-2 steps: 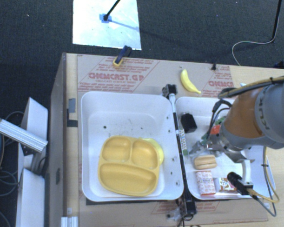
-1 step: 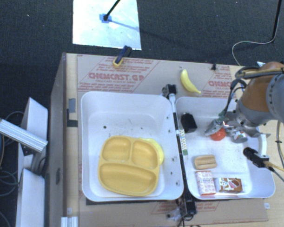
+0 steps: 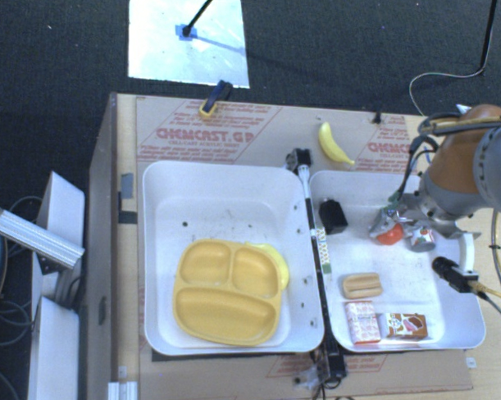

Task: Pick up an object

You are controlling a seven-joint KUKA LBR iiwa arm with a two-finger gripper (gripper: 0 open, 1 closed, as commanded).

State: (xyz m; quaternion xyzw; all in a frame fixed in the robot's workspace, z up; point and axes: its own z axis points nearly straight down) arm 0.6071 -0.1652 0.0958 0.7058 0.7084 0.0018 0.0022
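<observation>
Gripper low in right white bin, on small orange object; grip state unclear. Grasp step; next, lift straight.

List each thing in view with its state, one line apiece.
Gripper: down in the right bin, over an orange thing.
Yellow tray: flat in the left bin, right way up.
Banana: on the board behind the bins.
Black block: lying in the right bin.
Bun: lying flat.
Two cartons: lying flat, side by side.
</observation>
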